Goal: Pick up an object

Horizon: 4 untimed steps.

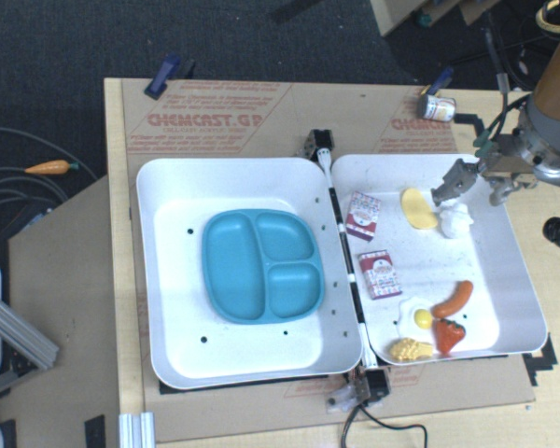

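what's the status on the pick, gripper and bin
Gripper open over right bin, nothing held. White piece and yellow piece just below it. Nothing in the way.

Bench (261,110): brown board with red lettering, filling mid-frame. On it we count two white bins side by side, left bin (168,325) and right bin (513,259); a blue clip (163,77) at upper left; and what may be a small clamp (437,106) at upper right.
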Motion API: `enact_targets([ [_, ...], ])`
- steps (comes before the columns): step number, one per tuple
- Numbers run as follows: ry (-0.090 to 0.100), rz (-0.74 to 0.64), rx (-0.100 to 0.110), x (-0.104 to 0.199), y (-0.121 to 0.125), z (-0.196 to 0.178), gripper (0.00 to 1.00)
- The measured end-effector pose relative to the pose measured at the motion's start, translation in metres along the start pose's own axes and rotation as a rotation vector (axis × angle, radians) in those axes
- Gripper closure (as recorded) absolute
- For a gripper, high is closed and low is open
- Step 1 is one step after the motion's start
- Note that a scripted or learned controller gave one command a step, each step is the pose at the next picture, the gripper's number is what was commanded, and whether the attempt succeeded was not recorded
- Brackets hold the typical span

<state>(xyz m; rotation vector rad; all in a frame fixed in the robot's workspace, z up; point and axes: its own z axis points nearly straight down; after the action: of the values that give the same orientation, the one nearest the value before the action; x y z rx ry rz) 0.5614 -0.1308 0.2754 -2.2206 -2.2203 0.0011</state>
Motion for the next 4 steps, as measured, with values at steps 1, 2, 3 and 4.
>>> enact_targets([
  [1, 0.001, 0.001, 0.004, -0.019, 0.006, 0.153, 0.00],
  [2, 0.001, -0.001, -0.001, 0.025, 0.035, 0.191, 0.00],
  [3, 0.000, -0.001, -0.003, 0.040, 0.099, 0.190, 0.00],
  [4, -0.002, -0.001, -0.005, 0.040, 0.099, 0.180, 1.00],
])
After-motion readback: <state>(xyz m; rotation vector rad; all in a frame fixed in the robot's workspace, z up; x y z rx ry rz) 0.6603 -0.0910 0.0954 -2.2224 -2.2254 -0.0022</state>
